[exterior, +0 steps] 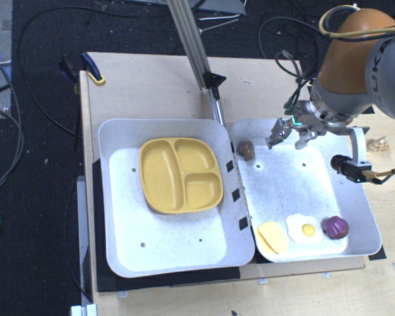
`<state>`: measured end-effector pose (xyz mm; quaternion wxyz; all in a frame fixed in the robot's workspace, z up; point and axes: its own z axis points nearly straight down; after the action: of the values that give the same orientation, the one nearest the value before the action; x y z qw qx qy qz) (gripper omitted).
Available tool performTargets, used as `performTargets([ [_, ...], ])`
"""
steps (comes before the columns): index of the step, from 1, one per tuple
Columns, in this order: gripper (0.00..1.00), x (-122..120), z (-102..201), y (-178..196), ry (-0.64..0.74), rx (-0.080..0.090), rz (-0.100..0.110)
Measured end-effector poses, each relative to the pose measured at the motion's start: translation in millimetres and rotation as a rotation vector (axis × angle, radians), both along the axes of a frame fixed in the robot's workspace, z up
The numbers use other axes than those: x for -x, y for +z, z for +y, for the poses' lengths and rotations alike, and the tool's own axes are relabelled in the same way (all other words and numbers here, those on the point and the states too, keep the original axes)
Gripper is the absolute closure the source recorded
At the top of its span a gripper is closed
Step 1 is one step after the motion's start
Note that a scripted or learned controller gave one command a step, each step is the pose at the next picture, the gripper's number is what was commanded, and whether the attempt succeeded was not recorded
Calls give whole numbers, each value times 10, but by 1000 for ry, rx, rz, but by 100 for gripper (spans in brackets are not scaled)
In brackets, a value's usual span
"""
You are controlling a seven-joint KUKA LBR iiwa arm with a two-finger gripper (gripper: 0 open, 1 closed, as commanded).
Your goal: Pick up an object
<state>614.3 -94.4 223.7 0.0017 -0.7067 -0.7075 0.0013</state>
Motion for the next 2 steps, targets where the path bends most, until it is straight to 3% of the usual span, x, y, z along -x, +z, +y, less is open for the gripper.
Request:
performTargets([
  [1, 0, -10, -1, 19, 0, 1, -4],
  [2, 0, 16, -25, -418, -2, 1, 0],
])
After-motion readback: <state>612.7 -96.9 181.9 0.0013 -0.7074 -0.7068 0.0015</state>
